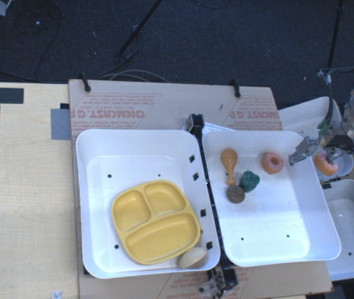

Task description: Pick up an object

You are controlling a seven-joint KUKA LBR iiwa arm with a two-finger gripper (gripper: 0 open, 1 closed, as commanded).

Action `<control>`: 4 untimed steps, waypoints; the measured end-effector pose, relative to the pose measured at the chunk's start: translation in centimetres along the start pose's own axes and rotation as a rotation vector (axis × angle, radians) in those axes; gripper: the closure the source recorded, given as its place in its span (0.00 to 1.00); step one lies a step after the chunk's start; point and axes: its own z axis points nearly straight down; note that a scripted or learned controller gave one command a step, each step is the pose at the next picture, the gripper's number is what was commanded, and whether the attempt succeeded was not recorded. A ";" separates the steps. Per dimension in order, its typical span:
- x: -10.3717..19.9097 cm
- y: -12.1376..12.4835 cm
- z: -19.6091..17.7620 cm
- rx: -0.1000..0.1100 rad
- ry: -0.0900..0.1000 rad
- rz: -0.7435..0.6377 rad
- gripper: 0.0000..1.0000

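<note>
We see two white bins side by side. The right bin (pixel 270 229) holds a toy drumstick (pixel 229 163), a pink doughnut (pixel 272 162), a teal piece (pixel 249 180) and a brown disc (pixel 235 194), clustered near its far end, likely left loose for picking. The gripper (pixel 308 148) sits at that bin's right rim; we cannot tell its state. The left bin (pixel 96 167) holds a yellow divided tray (pixel 155 220). The cardboard underneath bears print, inverted and unreadable

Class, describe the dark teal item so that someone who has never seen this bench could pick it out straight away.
Start at the right-hand white bin of the two. In its upper left part lies a tight cluster of three small things; the teal object is the rightmost of them, beside the tan drumstick-shaped piece and above the brown round piece. Nothing else there is blue-green.
</note>
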 end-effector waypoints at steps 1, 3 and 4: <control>0.0 0.2 -0.7 -0.013 -0.003 -0.003 0.00; 0.8 1.0 11.2 -0.006 0.000 -0.002 0.00; 1.0 2.0 16.7 -0.007 0.012 -0.004 0.00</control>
